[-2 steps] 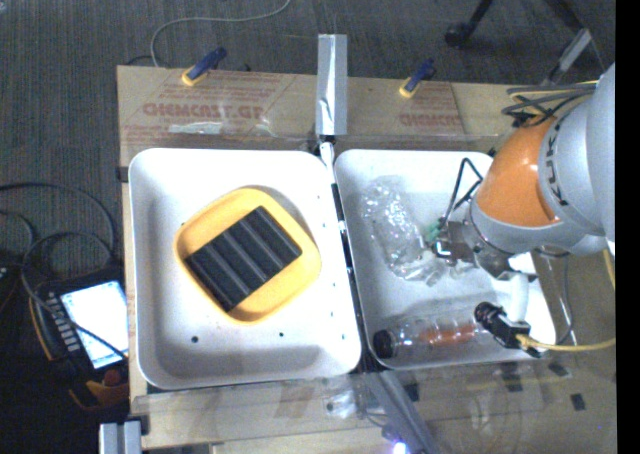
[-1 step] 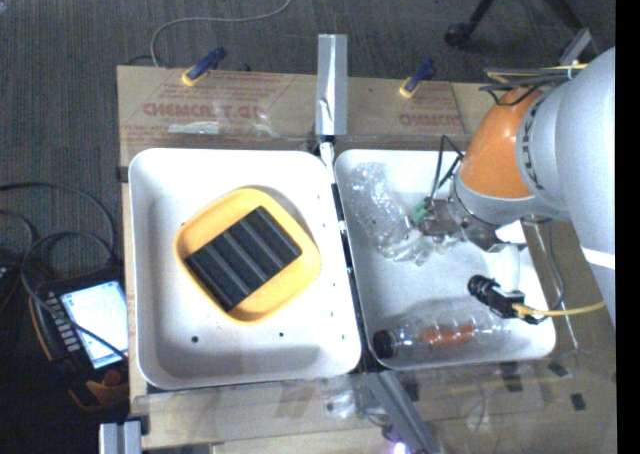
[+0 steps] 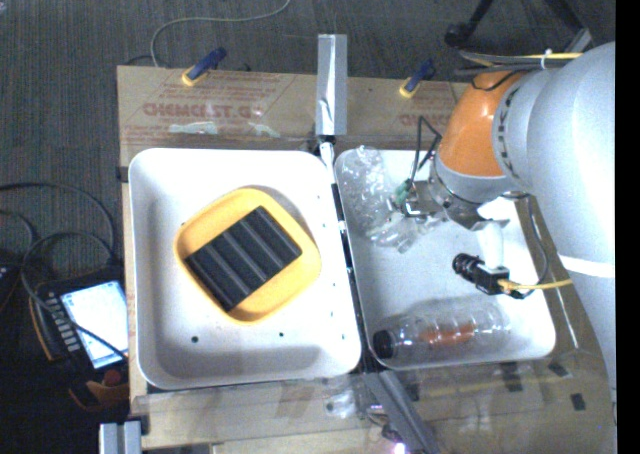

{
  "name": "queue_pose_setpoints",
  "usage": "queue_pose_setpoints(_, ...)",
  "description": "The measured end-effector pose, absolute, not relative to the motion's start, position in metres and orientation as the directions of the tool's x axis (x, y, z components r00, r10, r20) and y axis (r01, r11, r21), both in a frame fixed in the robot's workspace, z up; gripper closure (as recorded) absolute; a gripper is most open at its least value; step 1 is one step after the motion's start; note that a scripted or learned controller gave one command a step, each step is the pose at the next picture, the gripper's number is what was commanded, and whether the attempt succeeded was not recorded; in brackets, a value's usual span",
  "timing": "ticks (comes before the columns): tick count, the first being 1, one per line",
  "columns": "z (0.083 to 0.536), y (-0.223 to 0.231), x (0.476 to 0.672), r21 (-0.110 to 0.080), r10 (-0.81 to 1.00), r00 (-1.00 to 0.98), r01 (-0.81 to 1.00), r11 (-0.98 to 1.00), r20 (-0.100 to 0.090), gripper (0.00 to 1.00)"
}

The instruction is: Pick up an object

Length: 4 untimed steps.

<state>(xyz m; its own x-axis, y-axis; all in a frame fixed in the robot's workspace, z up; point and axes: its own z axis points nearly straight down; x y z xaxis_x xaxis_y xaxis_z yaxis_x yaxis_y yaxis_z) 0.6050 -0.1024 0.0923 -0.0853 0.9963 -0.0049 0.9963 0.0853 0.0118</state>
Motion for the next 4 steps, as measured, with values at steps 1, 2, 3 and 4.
queue_pose_setpoints(1,0.095,-0.097,0.664,0.01,0.992,-0.123,0.992,0.123,-0.003,0.0)
queue_pose_setpoints(2,0.095,-0.097,0.665,0.01,0.992,-0.123,0.992,0.123,-0.003,0.0)
queue_pose_setpoints(3,0.093,-0.103,0.643,0.014,0.971,-0.239,0.971,0.239,-0.007,0.0)
queue_pose_setpoints(4,0.092,-0.104,0.617,0.014,0.941,-0.34,0.94,0.34,-0.008,0.0)
